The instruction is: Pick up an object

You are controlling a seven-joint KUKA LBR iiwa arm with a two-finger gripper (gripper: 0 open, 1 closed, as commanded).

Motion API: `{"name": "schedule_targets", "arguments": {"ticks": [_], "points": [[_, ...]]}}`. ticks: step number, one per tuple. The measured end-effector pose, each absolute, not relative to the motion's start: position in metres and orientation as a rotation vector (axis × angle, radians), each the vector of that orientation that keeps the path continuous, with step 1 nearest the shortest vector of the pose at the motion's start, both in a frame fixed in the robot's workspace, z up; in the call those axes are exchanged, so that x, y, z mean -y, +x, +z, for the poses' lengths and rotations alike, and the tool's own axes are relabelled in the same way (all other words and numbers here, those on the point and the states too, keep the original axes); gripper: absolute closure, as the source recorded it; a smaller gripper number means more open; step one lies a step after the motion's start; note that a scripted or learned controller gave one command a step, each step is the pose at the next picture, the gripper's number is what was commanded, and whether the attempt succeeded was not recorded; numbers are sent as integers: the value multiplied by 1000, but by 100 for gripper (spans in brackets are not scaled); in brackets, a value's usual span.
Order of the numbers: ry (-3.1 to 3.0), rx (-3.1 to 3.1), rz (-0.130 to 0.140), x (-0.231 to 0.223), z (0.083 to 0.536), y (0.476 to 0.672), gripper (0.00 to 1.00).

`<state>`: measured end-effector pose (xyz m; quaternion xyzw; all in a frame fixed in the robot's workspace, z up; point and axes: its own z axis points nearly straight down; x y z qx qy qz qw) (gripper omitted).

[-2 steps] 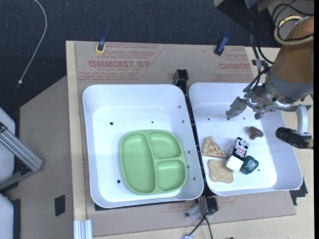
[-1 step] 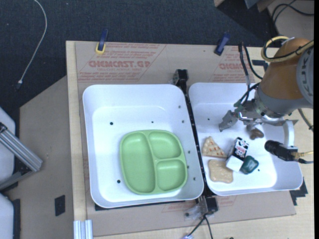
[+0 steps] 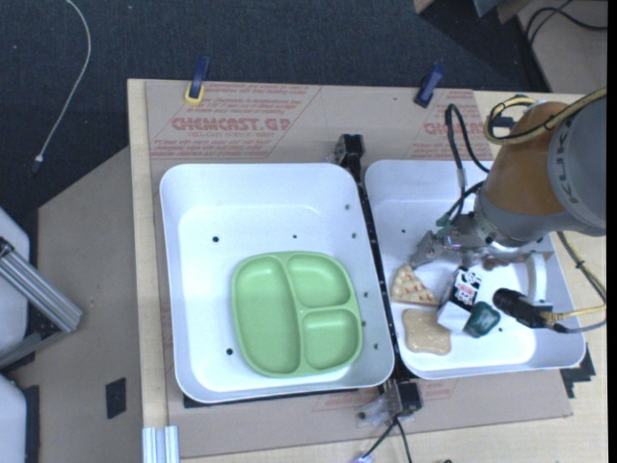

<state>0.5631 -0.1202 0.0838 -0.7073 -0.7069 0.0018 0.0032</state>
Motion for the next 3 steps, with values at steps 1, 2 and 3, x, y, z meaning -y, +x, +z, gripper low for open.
{"name": "schedule_targets", "arguments": {"ticks": [1, 2, 3], "points": [[-2223, 2221, -1, 121, 98, 565, 100], [-2224, 2225, -3, 122, 160, 561, 100], [-2223, 2226, -4, 116, 212, 554, 100]]}}
